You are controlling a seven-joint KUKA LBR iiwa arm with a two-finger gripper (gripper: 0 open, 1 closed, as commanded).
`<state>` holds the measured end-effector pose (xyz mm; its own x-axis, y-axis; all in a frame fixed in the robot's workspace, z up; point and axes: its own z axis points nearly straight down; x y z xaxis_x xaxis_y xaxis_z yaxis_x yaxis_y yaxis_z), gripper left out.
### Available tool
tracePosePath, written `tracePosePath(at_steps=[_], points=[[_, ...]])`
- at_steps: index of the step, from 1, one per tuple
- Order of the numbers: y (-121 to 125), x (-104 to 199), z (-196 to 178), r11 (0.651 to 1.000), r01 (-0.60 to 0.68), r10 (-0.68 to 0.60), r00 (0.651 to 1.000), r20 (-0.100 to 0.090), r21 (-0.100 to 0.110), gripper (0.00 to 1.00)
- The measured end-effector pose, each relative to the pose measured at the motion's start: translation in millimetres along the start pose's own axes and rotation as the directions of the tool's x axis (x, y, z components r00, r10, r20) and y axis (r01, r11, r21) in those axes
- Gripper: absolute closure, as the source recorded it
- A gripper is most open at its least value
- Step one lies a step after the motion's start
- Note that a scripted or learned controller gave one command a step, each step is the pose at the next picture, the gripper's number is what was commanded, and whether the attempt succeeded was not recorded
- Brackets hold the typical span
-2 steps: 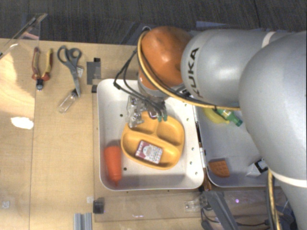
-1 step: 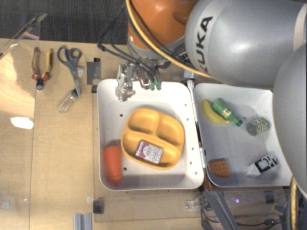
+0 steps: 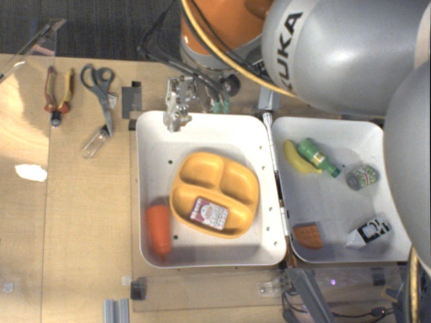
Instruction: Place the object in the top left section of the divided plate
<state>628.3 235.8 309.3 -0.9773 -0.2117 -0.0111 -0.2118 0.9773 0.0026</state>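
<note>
gripper (image 3: 178,110) hangs narrow and empty above the left bin (image 3: 151,140); packet (image 3: 210,213) sits in the plate's (image 3: 185,173) wrong section and could slip when grasped.

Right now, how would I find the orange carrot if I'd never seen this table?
Start at the left white bin, the one holding the yellow divided plate. Look just left of the plate, near the bin's bottom left corner: the carrot lies there on the bin floor. It is plain orange and stubby, unlike the yellow plate and the pink-labelled packet.

The arm (image 3: 337,39) runs off the top and right edges, hiding the right bin's (image 3: 296,130) far corner.
</note>
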Motion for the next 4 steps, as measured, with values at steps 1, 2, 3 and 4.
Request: tracePosePath(at_steps=[1,2,3,4], points=[[-8,-37,3,0.998,0.065,-0.065,0.998,-0.002,0.0,1.0],[-9,-40,6,0.996,0.084,-0.084,0.996,-0.001,0.0,1.0],[-3,-11,37,0.995,0.098,-0.098,0.995,-0.002,0.0,1.0],[1,5,34,0.879,0.476,-0.476,0.879,0.0,-0.002,1.0]])
